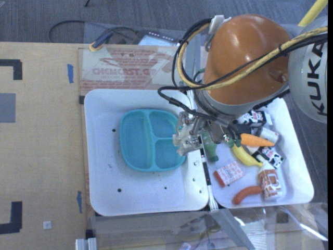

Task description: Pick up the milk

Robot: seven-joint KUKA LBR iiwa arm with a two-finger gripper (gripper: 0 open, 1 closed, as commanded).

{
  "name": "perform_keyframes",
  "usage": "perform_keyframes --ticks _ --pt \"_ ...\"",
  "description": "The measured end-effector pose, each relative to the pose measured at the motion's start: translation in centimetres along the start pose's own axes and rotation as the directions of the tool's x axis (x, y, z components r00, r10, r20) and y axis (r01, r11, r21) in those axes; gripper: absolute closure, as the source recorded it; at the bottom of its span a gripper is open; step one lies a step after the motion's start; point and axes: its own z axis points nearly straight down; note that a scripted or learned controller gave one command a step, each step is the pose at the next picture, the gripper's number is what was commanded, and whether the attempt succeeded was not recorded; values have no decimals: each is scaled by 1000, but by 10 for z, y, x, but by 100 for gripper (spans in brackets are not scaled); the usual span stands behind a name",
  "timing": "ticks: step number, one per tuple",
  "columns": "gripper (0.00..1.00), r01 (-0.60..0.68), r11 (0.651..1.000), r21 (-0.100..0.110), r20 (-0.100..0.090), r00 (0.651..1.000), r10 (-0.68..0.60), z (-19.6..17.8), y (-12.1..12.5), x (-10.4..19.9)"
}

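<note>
Left to right. Shallow white plastic left bin (pixel 104 191) on the bench: holds a turquoise three-compartment plastic plate (pixel 151 139), flat, near its right wall.

Over the wall between the bins: metal end effector (pixel 188 137) poised low at the plate's right edge; finger state impossible to tell, nothing seen between them.

Shallow white right bin (pixel 302 186): toy food clustered loosely, presumably as pick targets. Black-and-white cow-patterned milk carton (pixel 253 118) lying near the far wall, partly beneath the orange wrist band (pixel 244 56), apart from the end effector. Orange carrot (pixel 257 139) and yellow banana (pixel 245 156) just beside.
</note>
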Motion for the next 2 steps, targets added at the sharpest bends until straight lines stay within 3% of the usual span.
perform_keyframes --ticks 1,2 --pt "100 -42 999 5 -12 999 42 55 -50 -6" --pt "100 -77 997 5 -13 997 77 75 -36 1"
